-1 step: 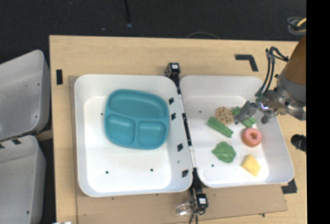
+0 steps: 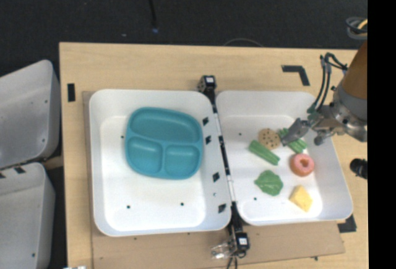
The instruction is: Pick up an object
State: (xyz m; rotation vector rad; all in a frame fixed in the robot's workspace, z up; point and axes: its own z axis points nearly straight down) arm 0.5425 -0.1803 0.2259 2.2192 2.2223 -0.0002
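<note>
Claw (image 2: 305, 132) hangs low in the right bin (image 2: 247, 212), fingers spread, pinching nothing. Green piece (image 2: 294, 143) lies directly beneath, cookie (image 2: 268, 137) just left, pink donut (image 2: 302, 164) just below. Risk: crowding; closing may nudge neighbours, yielding a miss.

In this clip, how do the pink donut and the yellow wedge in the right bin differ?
The pink donut is round with a hole in its middle; the yellow wedge is angular and solid. The donut is pink, the wedge yellow. The donut lies nearer the pincer; the wedge lies nearer the bin's front edge. Both are small toy foods lying loose on the floor of the right bin.
</note>
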